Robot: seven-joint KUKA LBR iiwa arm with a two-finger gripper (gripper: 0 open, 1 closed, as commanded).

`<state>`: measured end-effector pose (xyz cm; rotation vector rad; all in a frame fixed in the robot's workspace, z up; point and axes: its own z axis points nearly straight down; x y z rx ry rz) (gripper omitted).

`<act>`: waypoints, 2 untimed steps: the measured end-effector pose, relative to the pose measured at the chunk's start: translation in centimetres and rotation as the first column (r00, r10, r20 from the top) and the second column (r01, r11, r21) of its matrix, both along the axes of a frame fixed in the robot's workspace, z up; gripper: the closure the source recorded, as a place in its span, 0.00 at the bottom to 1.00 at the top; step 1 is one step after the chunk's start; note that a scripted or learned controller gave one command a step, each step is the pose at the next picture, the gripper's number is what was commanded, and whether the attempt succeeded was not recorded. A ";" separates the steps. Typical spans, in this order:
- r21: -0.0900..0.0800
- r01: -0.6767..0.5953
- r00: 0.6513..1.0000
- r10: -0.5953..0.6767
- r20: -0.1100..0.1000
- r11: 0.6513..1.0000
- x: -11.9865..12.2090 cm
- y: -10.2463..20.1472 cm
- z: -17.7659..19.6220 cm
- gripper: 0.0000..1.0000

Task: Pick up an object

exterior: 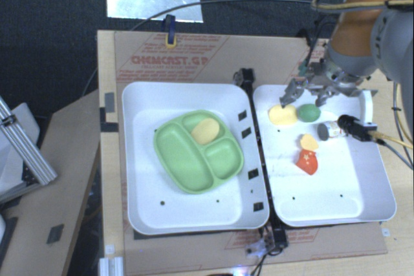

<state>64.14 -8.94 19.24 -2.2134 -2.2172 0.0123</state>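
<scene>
My gripper (305,98) hangs over the far part of the right bin (362,203), its two fingers spread open. Just below the fingertips lie a pale yellow round thing (282,115) and a green round thing (309,112), side by side and touching. The left fingertip is above the yellow one and the right fingertip is beside the green one. Neither is gripped. Nearer the front lie a small yellow-orange piece (309,142) and a red piece (307,163).
The left bin (149,203) holds a green divided plate (184,168) with a yellow lump (206,130) in its far compartment. A black divider (256,158) with clips runs between the two bins. The arm comes in from the upper right.
</scene>
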 end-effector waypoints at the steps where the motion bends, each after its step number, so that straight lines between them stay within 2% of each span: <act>1: -0.001 -0.002 1.000 0.002 0.013 1.000 0.3 0.0 0.8 0.00; 2: -0.001 0.000 1.000 0.000 0.009 1.000 -0.1 -0.5 -5.2 0.00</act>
